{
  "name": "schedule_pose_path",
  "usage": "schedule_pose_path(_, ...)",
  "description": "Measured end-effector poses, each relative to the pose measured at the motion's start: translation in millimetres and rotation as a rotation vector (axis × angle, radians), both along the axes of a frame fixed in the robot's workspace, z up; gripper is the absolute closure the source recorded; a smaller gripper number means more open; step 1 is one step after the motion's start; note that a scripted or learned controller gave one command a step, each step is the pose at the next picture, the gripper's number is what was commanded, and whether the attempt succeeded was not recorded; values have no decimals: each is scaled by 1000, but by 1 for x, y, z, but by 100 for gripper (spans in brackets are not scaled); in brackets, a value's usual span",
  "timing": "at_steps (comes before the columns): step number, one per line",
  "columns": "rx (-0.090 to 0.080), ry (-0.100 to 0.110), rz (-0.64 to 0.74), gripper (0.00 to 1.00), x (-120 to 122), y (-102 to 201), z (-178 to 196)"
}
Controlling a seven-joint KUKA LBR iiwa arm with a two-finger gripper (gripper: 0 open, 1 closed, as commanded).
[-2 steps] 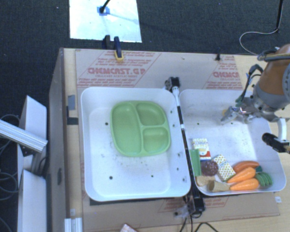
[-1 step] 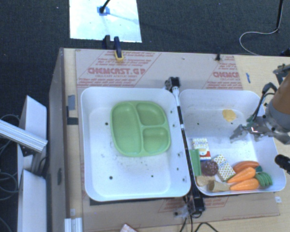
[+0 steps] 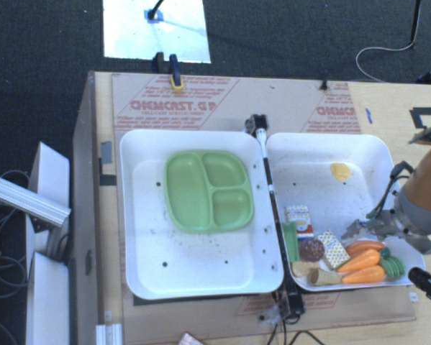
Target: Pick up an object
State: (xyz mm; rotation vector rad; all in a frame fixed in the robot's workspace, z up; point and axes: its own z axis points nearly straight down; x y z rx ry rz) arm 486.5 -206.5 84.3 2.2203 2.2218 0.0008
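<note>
Two carrots [image 3: 363,259] lie near the claw [image 3: 373,225]. They look light, hard and smooth; grab one mid-body. Claw state: cannot tell.

This is a robotics lab or test cell, not a home or a kitchen. The desk [image 3: 201,103] is topped with a sheet still in its protective paper, printed with a red maker's name, and clamps [image 3: 175,72] grip its far edge. Two shallow white bins [image 3: 147,279] sit side by side on it, joined by a black strip with fittings [image 3: 257,125] at its ends. Dark carpet [image 3: 35,49] covers the floor. Loose cables [image 3: 388,49] trail across the carpet, a pale square sheet [image 3: 129,20] lies beyond the desk, and an aluminium rail [image 3: 28,198] juts in at the left. The food in the right bin is toy plastic: carrots [image 3: 363,263] and small packets [image 3: 298,218].
</note>
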Motion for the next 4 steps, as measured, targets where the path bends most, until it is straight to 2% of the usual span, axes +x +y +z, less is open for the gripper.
schedule_pose_path(1,0,-5,1,100,2,0,11)
schedule_pose_path(2,0,-4,1,0,2,0,11)
schedule_pose_path(3,0,-6,1,100,3,0,21)
schedule_pose_path(4,0,-6,1,0,3,0,21)
